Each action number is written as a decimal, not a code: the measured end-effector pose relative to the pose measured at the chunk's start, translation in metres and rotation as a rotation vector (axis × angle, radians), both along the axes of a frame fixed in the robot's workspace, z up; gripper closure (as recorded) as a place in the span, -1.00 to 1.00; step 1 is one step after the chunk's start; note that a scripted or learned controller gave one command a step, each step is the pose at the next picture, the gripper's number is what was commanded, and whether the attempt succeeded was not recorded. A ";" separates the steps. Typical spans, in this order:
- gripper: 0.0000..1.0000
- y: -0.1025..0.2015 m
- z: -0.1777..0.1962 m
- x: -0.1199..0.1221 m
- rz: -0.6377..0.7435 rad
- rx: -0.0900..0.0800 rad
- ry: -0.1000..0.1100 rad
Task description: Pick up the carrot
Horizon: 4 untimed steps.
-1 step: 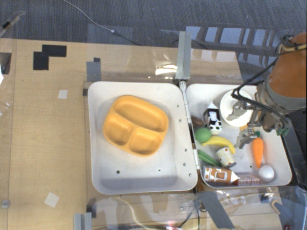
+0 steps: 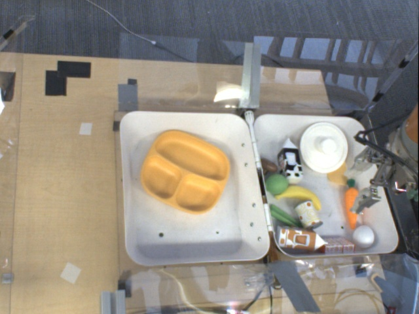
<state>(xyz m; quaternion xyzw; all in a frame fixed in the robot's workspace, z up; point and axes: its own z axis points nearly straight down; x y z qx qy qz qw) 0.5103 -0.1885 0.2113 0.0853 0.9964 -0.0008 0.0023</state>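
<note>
One carrot (image 2: 351, 207) lies in the right bin (image 2: 391, 241), touching a white egg (image 2: 363, 235); one tool (image 2: 368, 190) sits just beside it, its state unclear; one banana (image 2: 302, 195) lies nearby.

My carrot (image 2: 351, 208): orange
Sectioned plate (image 2: 185, 171): yellow-orange
Toy cow (image 2: 291, 163): black and white patches
Banana (image 2: 302, 195): yellow
Lime (image 2: 277, 184): green

A pale wooden bench (image 2: 59, 195) with black marks (image 2: 65, 76) and small white squares meets dark grey carpet (image 2: 196, 8) crossed by a thin cable (image 2: 98, 8), under bright glare
</note>
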 end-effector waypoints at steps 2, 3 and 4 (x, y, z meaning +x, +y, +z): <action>1.00 0.010 -0.102 -0.002 0.082 -0.004 -0.014; 1.00 0.052 -0.041 -0.021 0.254 -0.001 -0.006; 1.00 0.063 -0.032 0.002 0.677 -0.004 -0.005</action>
